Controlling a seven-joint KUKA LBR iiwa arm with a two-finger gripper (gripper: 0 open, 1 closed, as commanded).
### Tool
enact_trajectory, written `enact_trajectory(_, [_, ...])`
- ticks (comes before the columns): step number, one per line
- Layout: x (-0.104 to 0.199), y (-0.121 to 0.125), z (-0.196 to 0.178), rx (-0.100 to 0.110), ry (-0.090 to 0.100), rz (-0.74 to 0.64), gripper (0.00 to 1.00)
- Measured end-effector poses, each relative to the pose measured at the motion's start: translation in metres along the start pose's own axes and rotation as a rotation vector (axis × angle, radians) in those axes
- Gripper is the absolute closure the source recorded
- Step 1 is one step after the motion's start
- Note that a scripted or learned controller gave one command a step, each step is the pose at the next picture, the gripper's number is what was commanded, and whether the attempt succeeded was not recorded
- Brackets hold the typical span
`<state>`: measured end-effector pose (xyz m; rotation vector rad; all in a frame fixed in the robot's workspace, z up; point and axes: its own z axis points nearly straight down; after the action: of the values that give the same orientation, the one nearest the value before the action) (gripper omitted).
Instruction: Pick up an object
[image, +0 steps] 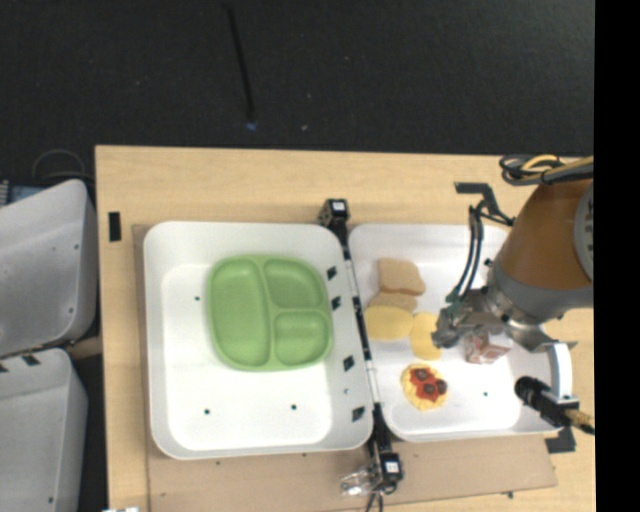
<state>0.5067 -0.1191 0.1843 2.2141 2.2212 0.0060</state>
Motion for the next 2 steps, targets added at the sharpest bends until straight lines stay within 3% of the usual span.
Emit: enact_trajectory(2, [-0.004, 0.011, -0.100, -0.001, -0.001, -0.001, 1.00])
